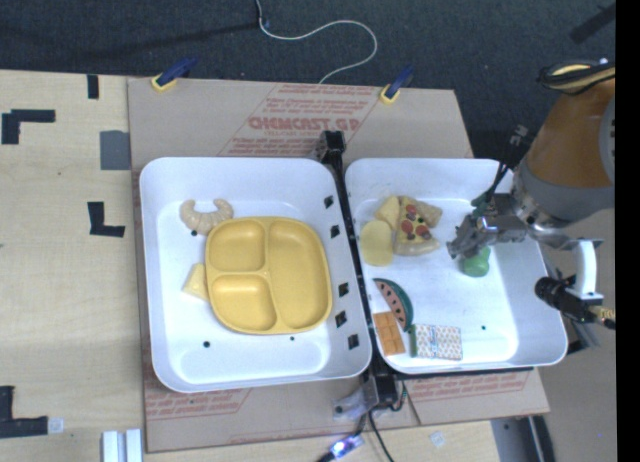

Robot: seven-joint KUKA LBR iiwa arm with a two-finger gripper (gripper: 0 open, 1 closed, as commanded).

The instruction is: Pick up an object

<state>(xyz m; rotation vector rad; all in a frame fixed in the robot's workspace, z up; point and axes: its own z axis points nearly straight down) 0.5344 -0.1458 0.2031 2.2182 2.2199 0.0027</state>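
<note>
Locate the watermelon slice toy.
The watermelon slice toy lies in the right bin, near its left wall, just below the pale yellow piece and above the orange block.

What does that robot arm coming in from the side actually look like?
The arm is a bulky rounded grey body with a broad orange band above the wrist. It narrows to a small dark metal gripper. A thin black cable runs beside the wrist, and a black-and-white fitting sticks out below.

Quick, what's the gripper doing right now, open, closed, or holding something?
Gripper: low in the right bin, right over a small green object; open or closed cannot be told, nor whether it holds it.
</note>
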